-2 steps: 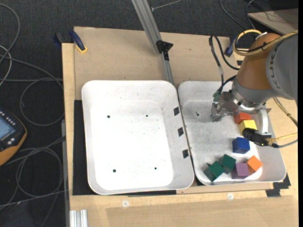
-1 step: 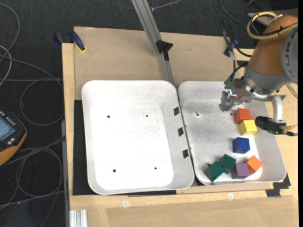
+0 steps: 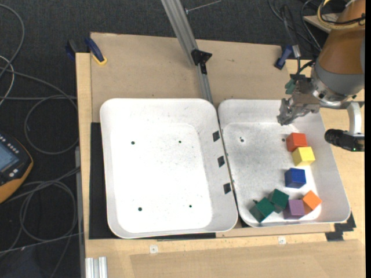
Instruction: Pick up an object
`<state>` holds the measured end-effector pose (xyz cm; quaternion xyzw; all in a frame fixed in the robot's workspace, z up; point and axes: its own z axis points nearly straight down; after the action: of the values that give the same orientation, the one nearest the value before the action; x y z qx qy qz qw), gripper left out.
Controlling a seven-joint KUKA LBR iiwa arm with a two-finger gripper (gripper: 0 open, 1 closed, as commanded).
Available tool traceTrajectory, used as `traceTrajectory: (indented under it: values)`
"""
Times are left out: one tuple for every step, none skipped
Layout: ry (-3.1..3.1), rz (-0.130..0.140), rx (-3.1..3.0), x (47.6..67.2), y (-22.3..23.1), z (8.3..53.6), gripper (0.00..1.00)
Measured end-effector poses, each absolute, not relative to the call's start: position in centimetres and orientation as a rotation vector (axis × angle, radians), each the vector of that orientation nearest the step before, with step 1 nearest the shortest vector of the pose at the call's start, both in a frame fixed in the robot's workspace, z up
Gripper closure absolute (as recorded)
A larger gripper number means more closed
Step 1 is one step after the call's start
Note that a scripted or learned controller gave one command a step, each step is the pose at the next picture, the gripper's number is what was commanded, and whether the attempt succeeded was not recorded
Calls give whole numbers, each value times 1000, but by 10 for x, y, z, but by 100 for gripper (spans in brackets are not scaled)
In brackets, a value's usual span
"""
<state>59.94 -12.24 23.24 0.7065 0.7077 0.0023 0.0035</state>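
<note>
Reaching in from the right, the grey arm (image 3: 342,51) with its orange band hangs over the far edge of the right bin (image 3: 255,155), and its gripper (image 3: 288,116) points down toward the bin's upper rim. How far the claw is parted cannot be told from this angle, and no object shows in it. The blocks all lie in the right bin, along its right side and near corner. Closest to the gripper is an orange-red block (image 3: 297,141), with a yellow block (image 3: 304,155) touching it just below. Further toward the near edge sits a blue block (image 3: 295,177), apart from the yellow one. At the near right corner an orange block (image 3: 312,200) rests beside a purple block (image 3: 295,208), and to their left two dark green blocks (image 3: 279,198) (image 3: 264,209) lie touching each other. The left bin (image 3: 156,167) shows its white floor, speckled with dark dust and four small dark dots. A slanted metal rail (image 3: 185,39) crosses the wooden bench (image 3: 145,62) behind the bins. Blue clamps (image 3: 95,50) (image 3: 285,55) grip the bench's far edge.
</note>
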Motion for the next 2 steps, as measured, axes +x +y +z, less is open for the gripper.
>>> traceTrajectory:
  values:
    - [2231,2,2216,595,-62,227,100]
    - [2232,3,2215,593,1,229,100]
